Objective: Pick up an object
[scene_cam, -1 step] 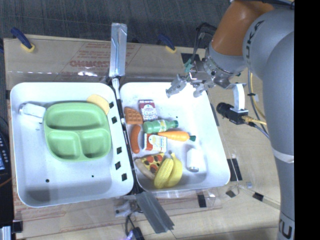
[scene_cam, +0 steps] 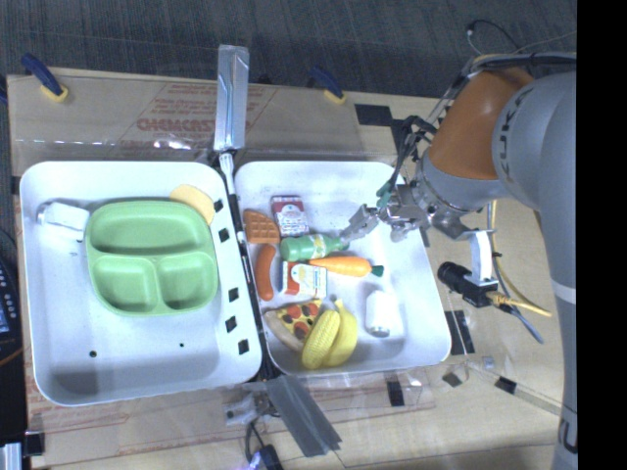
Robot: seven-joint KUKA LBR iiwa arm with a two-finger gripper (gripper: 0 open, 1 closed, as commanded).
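- Two bins; the left bin holds a green tray, well left of the bottle; a yellow piece lies at the tray's upper right corner
- Right bin: waffle and sausage just left of the bottle; carrot touching below it; bananas further below
- Bottle lies on its side, long axis left-right, cap end toward the gripper
- Gripper sits just up-right of the bottle, nothing seen between its fingers; whether open or closed I cannot tell; judging by this, a short reach down-left would meet the bottle
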